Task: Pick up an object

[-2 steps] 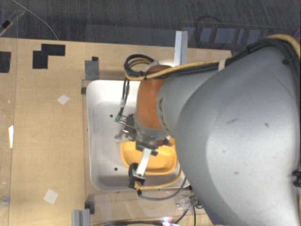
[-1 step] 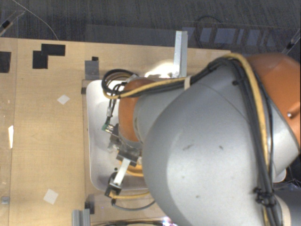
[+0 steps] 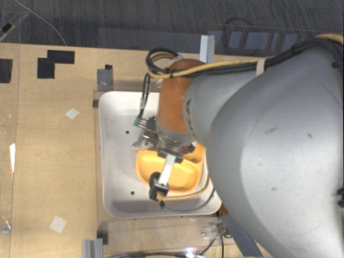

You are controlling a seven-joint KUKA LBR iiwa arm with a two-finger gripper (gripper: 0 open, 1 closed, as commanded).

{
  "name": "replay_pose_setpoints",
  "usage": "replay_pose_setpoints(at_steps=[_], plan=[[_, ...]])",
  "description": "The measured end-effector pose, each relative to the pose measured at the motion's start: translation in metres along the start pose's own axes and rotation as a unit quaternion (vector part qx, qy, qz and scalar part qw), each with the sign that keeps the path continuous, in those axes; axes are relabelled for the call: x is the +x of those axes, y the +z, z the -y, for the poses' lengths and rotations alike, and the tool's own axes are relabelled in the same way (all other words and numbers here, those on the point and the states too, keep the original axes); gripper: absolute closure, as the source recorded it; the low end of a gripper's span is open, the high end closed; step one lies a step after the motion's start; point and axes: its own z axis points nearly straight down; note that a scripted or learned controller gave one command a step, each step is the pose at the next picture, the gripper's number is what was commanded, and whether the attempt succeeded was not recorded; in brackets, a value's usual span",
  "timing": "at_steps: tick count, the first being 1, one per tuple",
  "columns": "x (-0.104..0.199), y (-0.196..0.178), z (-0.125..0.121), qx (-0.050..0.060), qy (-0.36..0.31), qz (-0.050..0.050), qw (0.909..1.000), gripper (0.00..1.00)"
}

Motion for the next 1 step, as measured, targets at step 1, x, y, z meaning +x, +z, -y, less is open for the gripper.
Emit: replay_pose_setpoints(at_steps=[1], plan=[[-0.0179, -0.0335, 0.0049, 0.001, -0.025, -0.005, 0.9997, 0.00]])
